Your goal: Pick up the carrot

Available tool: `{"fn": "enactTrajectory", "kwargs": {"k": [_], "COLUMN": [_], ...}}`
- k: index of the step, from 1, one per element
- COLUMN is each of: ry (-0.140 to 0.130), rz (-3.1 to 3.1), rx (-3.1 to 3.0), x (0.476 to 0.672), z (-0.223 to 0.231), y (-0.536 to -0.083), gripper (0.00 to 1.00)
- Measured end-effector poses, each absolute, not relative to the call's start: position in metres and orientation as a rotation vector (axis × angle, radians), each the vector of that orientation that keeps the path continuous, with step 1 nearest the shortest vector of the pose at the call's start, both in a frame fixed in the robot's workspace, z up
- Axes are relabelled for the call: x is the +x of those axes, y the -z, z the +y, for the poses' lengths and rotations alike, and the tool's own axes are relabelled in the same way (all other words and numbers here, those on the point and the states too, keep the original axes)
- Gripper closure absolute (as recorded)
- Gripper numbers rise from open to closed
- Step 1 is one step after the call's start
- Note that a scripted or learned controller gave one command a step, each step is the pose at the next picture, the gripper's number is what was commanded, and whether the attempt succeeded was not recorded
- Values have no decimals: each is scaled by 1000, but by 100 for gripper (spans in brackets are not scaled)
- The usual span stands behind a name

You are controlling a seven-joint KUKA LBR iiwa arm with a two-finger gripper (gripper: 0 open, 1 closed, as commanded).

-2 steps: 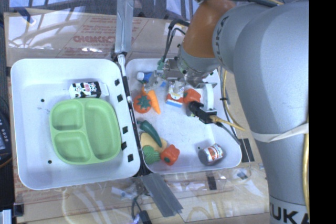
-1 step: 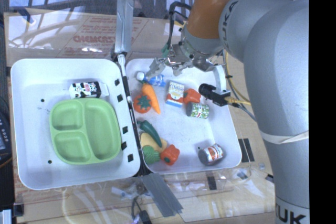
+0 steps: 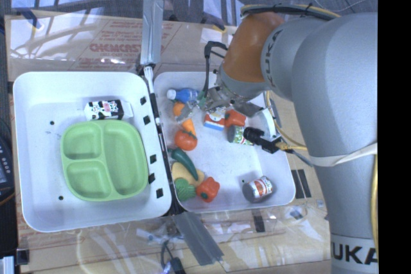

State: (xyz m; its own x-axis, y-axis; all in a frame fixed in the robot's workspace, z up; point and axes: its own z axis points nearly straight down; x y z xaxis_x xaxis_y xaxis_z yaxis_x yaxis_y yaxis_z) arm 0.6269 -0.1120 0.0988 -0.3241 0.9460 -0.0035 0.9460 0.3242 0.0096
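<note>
The carrot (image 3: 186, 137), orange and stubby, lies in the left half of the right bin (image 3: 282, 171), close to the divider between the bins. My gripper (image 3: 210, 101) hangs under the orange wrist band at the back of the right bin. It is up and to the right of the carrot and apart from it. The gripper tip sits among a blue bottle (image 3: 183, 95) and a red and white box (image 3: 215, 119). Nothing shows held in it.
Around the carrot lie a green cucumber (image 3: 182, 157), a yellow piece (image 3: 187, 172), a red pepper (image 3: 208, 189), a small orange piece (image 3: 178, 109), a green can (image 3: 240, 135) and a tin (image 3: 259, 188). The left bin (image 3: 32, 99) holds a green divided plate (image 3: 103, 157) and a milk carton (image 3: 104, 110).
</note>
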Motion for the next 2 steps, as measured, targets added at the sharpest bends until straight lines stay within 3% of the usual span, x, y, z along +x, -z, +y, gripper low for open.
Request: {"fn": "enactTrajectory", "kwargs": {"k": [1, 2], "ry": [-7, 2], "rz": [2553, 2147], "rx": [1817, 2296], "x": [627, 630], "z": [-112, -33], "y": [-108, -192], "gripper": [100, 100]}}
